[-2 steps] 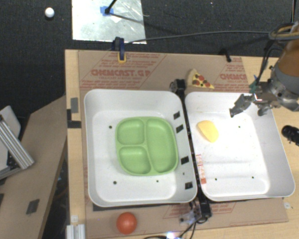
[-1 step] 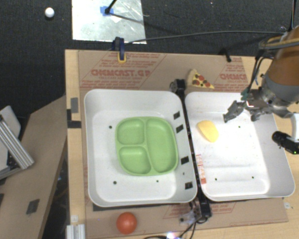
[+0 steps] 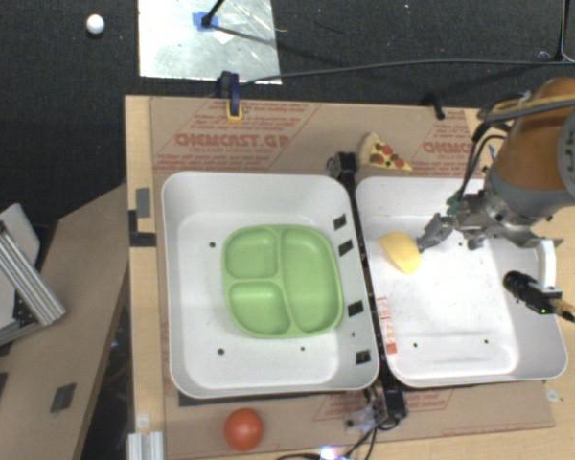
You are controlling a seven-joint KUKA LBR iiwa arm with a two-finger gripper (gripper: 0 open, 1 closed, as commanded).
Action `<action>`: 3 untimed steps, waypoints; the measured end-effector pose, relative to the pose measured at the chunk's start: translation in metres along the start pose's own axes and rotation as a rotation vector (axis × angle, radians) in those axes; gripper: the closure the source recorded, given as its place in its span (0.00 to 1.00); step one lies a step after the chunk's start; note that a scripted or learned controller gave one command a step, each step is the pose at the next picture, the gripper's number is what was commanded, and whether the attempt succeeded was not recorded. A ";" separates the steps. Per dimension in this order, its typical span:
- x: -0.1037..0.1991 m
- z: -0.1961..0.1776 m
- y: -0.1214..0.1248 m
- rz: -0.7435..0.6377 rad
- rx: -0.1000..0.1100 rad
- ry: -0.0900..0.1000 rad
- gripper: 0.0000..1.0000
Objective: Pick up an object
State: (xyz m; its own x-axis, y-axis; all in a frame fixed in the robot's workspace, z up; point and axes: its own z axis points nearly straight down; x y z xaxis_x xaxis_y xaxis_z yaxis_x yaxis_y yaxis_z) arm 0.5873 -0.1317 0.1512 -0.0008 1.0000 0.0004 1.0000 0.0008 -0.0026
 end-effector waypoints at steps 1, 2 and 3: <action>0.000 0.041 -0.002 -0.001 -0.002 0.000 0.00; 0.000 0.029 -0.001 -0.001 -0.007 -0.002 1.00; 0.002 -0.028 0.011 -0.004 -0.010 -0.002 1.00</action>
State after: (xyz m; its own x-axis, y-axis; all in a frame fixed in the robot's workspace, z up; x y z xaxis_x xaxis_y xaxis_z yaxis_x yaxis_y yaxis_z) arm 0.5985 -0.1293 0.1788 -0.0046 1.0000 -0.0013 1.0000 0.0046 0.0074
